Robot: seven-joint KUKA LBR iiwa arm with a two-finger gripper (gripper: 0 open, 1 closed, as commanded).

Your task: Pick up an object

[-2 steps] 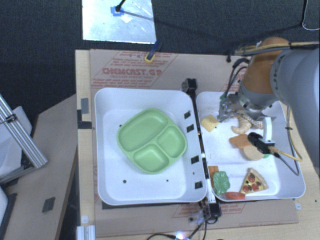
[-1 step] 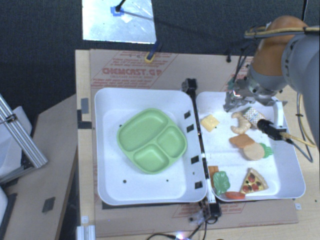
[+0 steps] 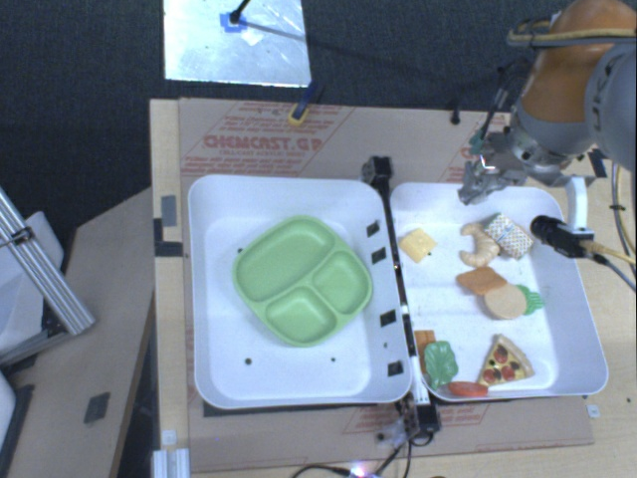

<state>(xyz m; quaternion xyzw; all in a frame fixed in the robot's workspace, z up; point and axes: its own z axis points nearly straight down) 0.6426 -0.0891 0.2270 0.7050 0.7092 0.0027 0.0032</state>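
Observation:
My gripper (image 3: 480,181) hangs over the far part of the right bin (image 3: 570,312), under the orange wrist band, and nothing shows in it. Just below it lie a tan croissant-shaped piece (image 3: 480,247) and a silver patterned block (image 3: 510,235). A yellow cheese square (image 3: 417,244) lies to the gripper's lower left. Nearer the front are an orange slice (image 3: 481,280), a tan round with a green edge (image 3: 508,302), a pizza slice (image 3: 503,361), a green leafy piece (image 3: 439,362) and a red piece (image 3: 466,389).
The left bin (image 3: 214,267) holds a green divided plate (image 3: 302,280). A black divider with clips (image 3: 391,267) runs between the bins. A black cylinder on the arm (image 3: 560,235) juts over the right bin's right side. A shiny sheet (image 3: 236,28) lies at the back.

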